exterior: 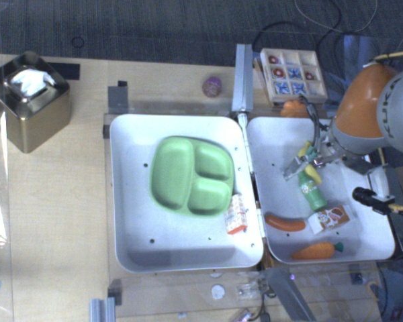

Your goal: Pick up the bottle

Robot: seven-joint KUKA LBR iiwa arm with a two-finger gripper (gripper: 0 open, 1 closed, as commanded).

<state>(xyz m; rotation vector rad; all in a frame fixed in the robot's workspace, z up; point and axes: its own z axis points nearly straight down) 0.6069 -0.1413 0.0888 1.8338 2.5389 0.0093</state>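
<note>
The bottle lies on its side on the floor of the right bin, near the bin's middle. It is a small green bottle with a yellow neck end pointing up and slightly left in the camera view. The gripper sits over that neck end, reaching in from the right below the orange band of the arm. The metal fingers are near or touching the yellow end; whether they are spread or closed cannot be determined from this view, and no part of the bottle is seen clamped between them.

Procedure, as judged from this position: the step in hand is the descent and closure on the bottle.
- Centre the fingers across the bottle's short axis, not along its length.
- Move the grasp toward the green body; the narrow neck offers less contact area.
- Descend until the fingers straddle the body close to the bin floor, then close.
- Lift vertically to clear neighbouring items.

Material notes: the bottle appears smooth, glossy and rounded, so it may roll or slip under an off-centre squeeze. The bin is hard, white and shallow with rounded corners. Near the bottle lie a red sausage, smooth and curved, a flat printed carton just beside the bottle's base, and an orange carrot, tapered. The left bin holds a green compartment plate and a small carton. The surface is pale wood.
</note>
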